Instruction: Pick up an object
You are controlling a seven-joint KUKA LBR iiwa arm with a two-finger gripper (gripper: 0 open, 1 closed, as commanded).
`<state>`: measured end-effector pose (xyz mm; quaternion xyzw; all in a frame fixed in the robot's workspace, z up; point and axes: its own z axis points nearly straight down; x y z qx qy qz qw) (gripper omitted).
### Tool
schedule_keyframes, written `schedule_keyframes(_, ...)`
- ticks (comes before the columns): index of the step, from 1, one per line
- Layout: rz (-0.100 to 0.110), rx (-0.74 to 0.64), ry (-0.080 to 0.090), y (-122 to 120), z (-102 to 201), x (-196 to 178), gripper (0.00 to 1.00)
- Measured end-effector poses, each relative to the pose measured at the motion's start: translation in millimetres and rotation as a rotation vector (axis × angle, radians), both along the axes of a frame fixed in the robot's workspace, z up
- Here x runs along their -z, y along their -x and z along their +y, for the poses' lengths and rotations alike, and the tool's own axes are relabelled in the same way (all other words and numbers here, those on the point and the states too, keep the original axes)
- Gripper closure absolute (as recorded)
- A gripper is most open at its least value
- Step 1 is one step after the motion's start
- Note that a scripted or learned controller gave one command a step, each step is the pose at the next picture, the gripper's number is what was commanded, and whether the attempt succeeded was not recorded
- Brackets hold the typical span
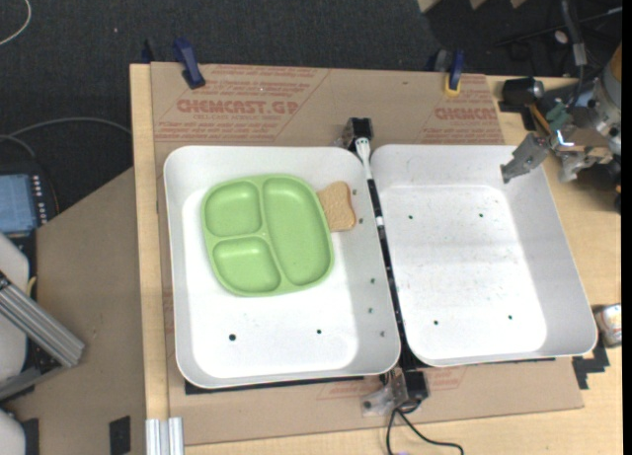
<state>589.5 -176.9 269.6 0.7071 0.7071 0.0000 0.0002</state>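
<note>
Bench seen from above at a slant, with a brown cardboard sheet printed in red letters [237, 98] under two shallow white plastic bins side by side. Left white bin [276, 335] holding a pale green round plastic plate with three compartments [267, 234], set flat toward that bin's 11 o'clock part. At about 2 o'clock of the green plate, a small tan rectangular piece with a rough, biscuit-like face [339, 206], lying flat and touching the plate's rim, just beside the bin's right wall. Right white bin [464, 275] speckled with dark flecks on its floor. Grey metal two-finger gripper [520, 159] at 2 o'clock of the scene, over the right bin's far right corner, tilted down toward 7 o'clock, well apart from the plate and the tan piece. Cannot tell whether the claw stands wide or narrow, too small and blurred at that angle. Blue clamp [188, 63] on the cardboard's far edge at 11 o'clock, a blue and yellow clamp [454, 71] on the same edge at 1 o'clock. Black fitting [358, 131] at 12 o'clock of the seam between the bins.
</note>
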Motion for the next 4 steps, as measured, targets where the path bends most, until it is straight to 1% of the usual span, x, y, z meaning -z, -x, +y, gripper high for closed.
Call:
schedule_keyframes(1,-0.019,-0.004,0.004,37,29,-179,0.0)
schedule_keyframes(2,-0.013,0.002,0.005,77,11,-273,0.0)
schedule_keyframes(3,0.002,-0.002,-0.002,112,40,-266,0.0)
schedule_keyframes(4,-0.004,-0.001,0.002,110,38,-277,1.0)
